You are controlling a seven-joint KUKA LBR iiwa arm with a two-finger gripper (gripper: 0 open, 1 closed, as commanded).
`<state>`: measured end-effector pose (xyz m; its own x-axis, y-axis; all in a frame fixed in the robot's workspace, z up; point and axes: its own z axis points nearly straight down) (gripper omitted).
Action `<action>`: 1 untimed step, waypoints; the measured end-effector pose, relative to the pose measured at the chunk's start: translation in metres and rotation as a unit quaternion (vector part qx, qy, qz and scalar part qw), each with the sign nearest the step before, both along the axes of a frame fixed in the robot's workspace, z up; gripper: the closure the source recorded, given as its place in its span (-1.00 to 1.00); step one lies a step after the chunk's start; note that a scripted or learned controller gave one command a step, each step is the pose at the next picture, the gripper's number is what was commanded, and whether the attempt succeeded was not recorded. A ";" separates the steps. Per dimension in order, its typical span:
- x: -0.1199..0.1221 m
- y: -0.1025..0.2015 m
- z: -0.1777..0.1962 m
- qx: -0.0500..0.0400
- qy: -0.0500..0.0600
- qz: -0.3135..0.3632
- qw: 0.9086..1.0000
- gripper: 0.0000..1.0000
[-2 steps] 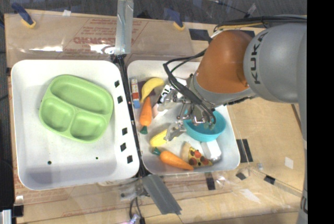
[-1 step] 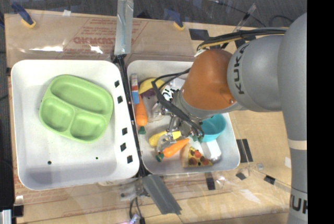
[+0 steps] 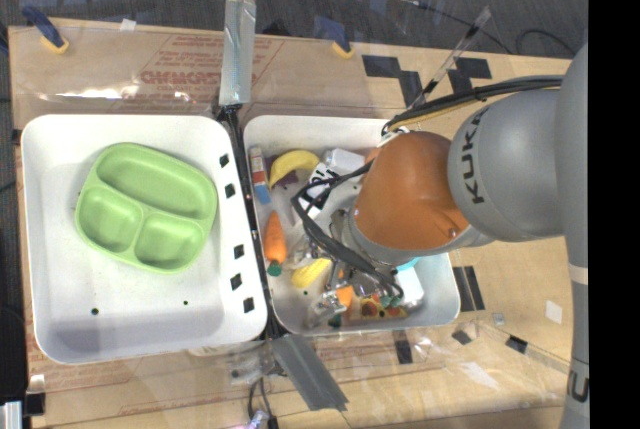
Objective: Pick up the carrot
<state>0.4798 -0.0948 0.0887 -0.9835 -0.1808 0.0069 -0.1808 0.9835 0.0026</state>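
Note:
The carrot (image 3: 274, 236) is a short orange piece lying upright along the left wall of the right bin (image 3: 300, 127), just below a yellow banana (image 3: 291, 165). The arm's orange band (image 3: 405, 195) and wrist hang over the middle of that bin and cover the gripper. The wrist is to the right of the carrot, a short gap away. Nothing orange shows lifted off the bin floor.
The left bin (image 3: 60, 217) holds a green divided plate (image 3: 147, 207). Around the wrist in the right bin lie a yellow item (image 3: 311, 272), a white packet (image 3: 335, 167) and small mixed toys (image 3: 365, 305) near the front wall. Black cables (image 3: 315, 227) loop beside the carrot.

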 end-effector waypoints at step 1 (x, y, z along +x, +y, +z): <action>0.002 0.003 0.009 0.001 0.000 0.005 1.000 1.00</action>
